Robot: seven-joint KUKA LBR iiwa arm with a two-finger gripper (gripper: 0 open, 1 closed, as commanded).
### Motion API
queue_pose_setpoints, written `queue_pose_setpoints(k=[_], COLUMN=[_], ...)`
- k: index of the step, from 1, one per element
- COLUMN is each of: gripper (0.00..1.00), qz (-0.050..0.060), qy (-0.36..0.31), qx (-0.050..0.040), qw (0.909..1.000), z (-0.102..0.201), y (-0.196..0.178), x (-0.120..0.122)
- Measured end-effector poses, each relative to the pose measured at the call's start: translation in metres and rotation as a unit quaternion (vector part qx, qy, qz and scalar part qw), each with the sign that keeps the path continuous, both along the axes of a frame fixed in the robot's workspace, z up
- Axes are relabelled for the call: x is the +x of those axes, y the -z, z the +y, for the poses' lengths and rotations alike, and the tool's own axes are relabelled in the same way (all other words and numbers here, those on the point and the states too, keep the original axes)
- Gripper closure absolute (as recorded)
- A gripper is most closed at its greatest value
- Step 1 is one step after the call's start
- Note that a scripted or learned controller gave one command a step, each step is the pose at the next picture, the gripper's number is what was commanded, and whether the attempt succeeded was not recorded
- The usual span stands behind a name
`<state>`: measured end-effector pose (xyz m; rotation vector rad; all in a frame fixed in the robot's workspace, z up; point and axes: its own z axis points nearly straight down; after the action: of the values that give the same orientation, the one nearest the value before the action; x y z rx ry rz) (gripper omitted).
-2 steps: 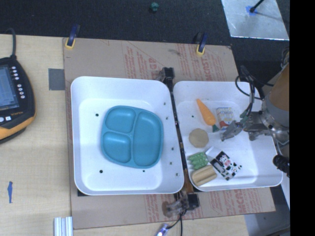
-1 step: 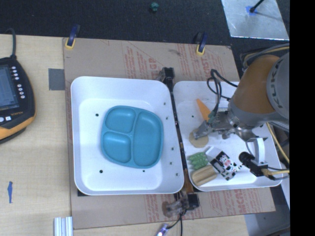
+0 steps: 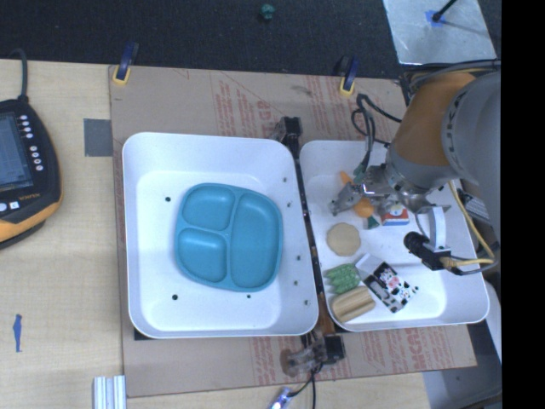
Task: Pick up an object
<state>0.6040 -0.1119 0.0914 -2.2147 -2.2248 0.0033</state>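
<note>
My gripper reaches down into the upper part of the right bin, under the grey arm with its orange band. Small orange pieces lie right at the gripper, and a small red, white and blue box sits just to its right. Below them are a round tan disc, a green piece, a tan block and a black and white box. The view does not show anything held.
The left bin holds a blue divided plate. A black and orange handheld pendant lies on the bench at far left. Clamps hold the cardboard sheet at the back edge.
</note>
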Motion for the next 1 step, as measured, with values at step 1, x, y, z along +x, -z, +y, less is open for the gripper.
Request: queue_pose_setpoints(k=[1], gripper=[0.0], qz=[-0.001], qy=[0.0], qx=[-0.0001], qw=[1.0], z=[-0.0339], y=[-0.0009], x=[0.0492])
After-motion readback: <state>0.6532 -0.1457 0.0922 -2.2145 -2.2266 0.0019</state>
